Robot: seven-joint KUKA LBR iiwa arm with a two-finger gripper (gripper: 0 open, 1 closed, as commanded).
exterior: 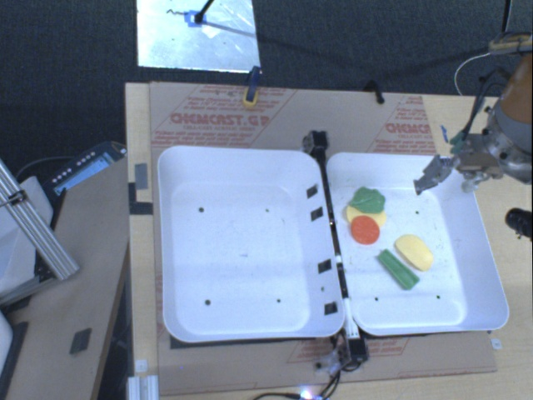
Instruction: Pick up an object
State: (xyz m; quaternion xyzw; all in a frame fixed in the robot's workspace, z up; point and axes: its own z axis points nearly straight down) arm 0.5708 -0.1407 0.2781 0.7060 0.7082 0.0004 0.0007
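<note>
In the right bin (pixel 466 307) lie several small toy foods. A green leafy piece (pixel 367 198) rests on a yellow piece (pixel 360 214), and a red round piece (pixel 365 232) touches them just below. A yellow lemon-shaped piece (pixel 414 252) lies right of those, with a green stick (pixel 397 270) beside it. My gripper (pixel 450 180) hangs over the bin's upper right part, above and to the right of the toys. It is open, with nothing between its fingers (pixel 432 176).
The left bin (pixel 166 223) sits next to the right one, joined by a black clip strip (pixel 326 223). Both rest on a cardboard sheet (pixel 225 119). A shiny metal plate (pixel 197 23) lies at the back, and cables run near the arm at the right.
</note>
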